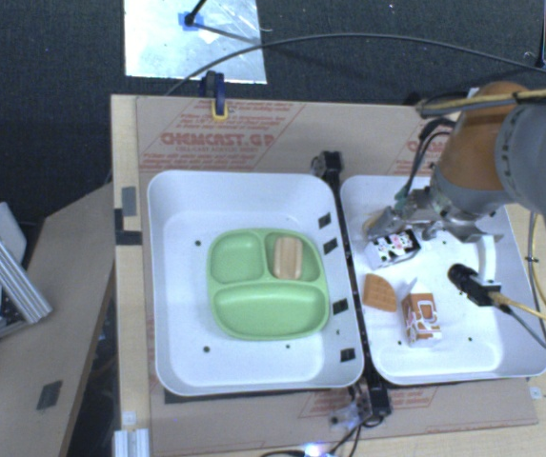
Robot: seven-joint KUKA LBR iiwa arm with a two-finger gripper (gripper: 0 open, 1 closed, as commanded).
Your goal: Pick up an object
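While the arm [501,150] reaches into the right bin [515,355], its gripper [392,228] hangs at the bin's 10 o'clock, over a black-and-white card [394,247]. Jaw state: cannot tell. An orange wedge [380,293] lies at 6 o'clock from the card, a small carton [421,319] at 5. In the left bin [172,350] is a green plate [268,286].
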